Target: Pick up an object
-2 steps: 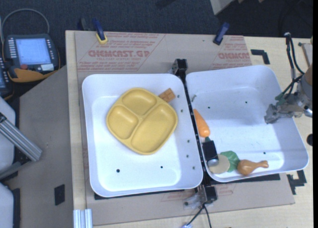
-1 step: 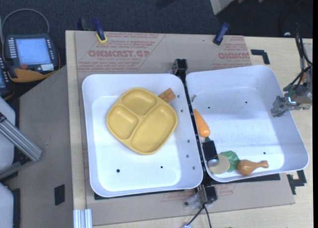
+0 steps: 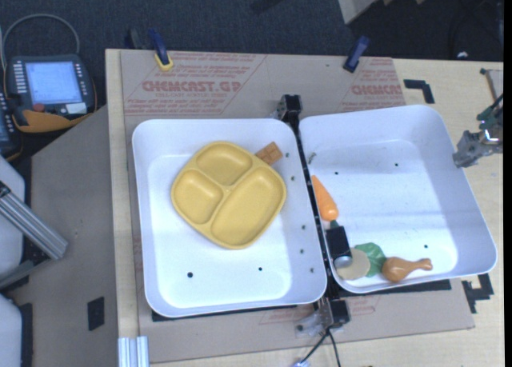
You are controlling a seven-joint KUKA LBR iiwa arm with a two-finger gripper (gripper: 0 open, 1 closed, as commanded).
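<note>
Gripper [image 3: 478,146] sits at far right edge of the right bin [image 3: 416,129], just over its rim; too small/blurry to tell how the jaws stand, nothing visibly in them. Pick candidates are all bunched in the right bin's near-left corner: orange carrot [image 3: 323,197] lying along the divider wall, black block [image 3: 337,241] just below it, then a tan disc [image 3: 355,265] touching a green piece [image 3: 373,254], and a toy drumstick [image 3: 404,265] beside those. Left bin [image 3: 232,277] has a yellow divided plate [image 3: 230,193] w/ a small brown block [image 3: 269,152] at its upper right edge. IMO best target = drumstick: it's the outermost of the cluster, w/ bare bin floor on its far side. Approach from above, jaws across the thin handle end, not the bulb. Carrot is risky, hugs the wall so one finger prob has no room. Avoid the plate, too wide & flat. Descend slow, confirm closure before lifting off the surface.
</note>
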